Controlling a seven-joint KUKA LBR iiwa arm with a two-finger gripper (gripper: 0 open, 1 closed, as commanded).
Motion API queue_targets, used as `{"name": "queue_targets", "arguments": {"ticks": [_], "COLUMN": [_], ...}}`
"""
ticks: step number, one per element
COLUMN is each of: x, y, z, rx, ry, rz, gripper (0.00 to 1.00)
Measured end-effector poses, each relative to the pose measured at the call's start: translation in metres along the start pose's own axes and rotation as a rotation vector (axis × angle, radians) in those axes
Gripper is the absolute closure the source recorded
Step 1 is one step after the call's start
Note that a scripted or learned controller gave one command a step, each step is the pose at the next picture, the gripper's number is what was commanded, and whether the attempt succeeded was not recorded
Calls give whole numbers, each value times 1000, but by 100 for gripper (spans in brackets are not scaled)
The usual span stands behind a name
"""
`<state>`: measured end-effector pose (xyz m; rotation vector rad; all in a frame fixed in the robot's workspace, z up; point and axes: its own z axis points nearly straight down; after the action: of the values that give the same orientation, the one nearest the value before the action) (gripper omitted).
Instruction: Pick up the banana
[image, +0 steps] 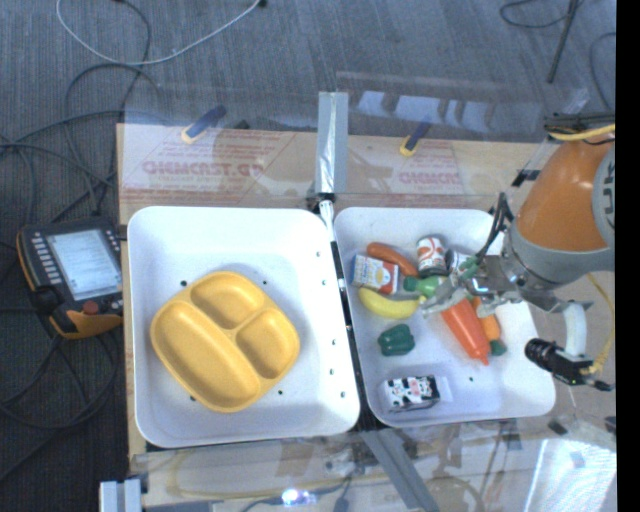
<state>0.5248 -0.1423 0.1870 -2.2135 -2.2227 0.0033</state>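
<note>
One two-finger gripper (452, 290) is seen low in the right white bin (520, 400); whether its metal fingers are parted or closed cannot be told, and nothing is seen between them. Just beside it, one orange plastic carrot (466, 330) is laid at a slant. One yellow plastic banana (386, 305) is found left of the gripper, touching one small orange juice carton (376, 272). One red sausage (392, 256), one red-and-white can (431, 254), one green pepper (396, 340) and one black-and-white packet (412, 391) are counted nearby. In the left white bin (170, 225), one yellow three-compartment plate (225, 340) is lying.
</note>
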Motion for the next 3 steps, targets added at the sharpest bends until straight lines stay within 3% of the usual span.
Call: {"name": "queue_targets", "arguments": {"ticks": [1, 2, 3], "x": [36, 34, 36], "y": [51, 92, 101], "z": [97, 99, 88], "rx": [-13, 56, 12], "ry": [-6, 6, -9], "rz": [-17, -242, -252], "gripper": [0, 0, 100]}}
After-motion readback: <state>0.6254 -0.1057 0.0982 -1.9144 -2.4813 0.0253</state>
